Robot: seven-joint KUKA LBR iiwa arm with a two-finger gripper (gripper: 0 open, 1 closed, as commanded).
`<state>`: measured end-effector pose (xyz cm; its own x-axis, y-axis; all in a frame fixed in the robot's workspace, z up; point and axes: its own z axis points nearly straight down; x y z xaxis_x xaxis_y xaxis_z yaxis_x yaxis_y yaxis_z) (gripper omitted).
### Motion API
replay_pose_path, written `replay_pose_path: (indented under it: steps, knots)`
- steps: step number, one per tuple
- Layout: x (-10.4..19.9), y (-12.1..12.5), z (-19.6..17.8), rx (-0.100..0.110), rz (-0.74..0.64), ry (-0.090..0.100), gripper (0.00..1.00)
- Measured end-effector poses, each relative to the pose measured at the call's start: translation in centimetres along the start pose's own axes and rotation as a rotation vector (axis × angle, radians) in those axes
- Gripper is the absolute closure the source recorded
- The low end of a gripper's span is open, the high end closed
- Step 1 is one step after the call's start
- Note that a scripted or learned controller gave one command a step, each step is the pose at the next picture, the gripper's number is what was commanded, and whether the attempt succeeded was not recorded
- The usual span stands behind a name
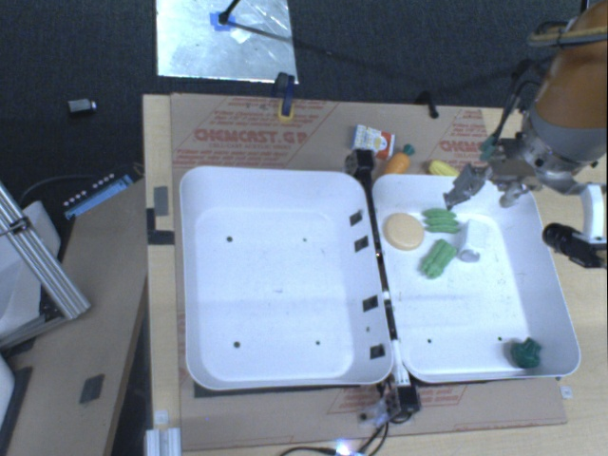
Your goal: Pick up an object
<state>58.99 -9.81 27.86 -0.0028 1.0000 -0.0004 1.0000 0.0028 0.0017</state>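
Over the right bin's (556,302) far edge, grey arm (570,93) reaching in from the right, gripper (486,186) with fingers spread apart, seemingly empty, just beside it a ridged green object (441,220), beyond that a tan disc (403,231) and second green piece (437,257).

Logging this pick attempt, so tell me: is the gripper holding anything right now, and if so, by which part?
Nothing is held. The gripper hangs open above the right bin, just up and right of the green objects, with nothing between its fingers.
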Motion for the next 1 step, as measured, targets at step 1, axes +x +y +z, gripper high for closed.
replay_pose_path:
  steps: [1]
  knots:
    - [0.04, 0.09, -1.12, -0.003, -0.003, 0.0, 1.0]
